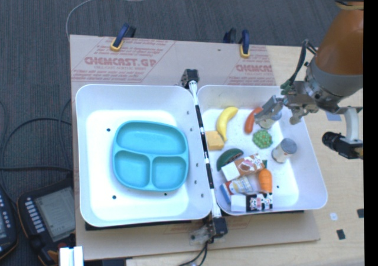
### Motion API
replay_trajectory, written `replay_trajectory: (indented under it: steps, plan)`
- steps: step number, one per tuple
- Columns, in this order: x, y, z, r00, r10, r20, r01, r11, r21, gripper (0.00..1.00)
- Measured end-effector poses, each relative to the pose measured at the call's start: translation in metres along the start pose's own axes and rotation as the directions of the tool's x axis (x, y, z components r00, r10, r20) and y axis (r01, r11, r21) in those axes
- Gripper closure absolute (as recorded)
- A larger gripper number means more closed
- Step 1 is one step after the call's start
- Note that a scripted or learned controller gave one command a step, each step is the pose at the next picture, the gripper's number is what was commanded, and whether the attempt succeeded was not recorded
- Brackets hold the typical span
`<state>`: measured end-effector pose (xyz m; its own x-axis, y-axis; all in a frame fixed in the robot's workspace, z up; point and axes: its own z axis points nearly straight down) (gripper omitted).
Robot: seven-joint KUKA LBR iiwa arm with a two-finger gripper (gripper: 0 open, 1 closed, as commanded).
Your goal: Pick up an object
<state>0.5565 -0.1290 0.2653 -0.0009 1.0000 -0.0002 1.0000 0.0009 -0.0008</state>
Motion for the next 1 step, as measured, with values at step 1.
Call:
replay_trajectory:
  steps: [1]
  plan:
    - [-0.0100, 0.0570, 0.1763, 1.000, -0.001, 0.003, 0.001, 1.000, -0.009, 0.00]
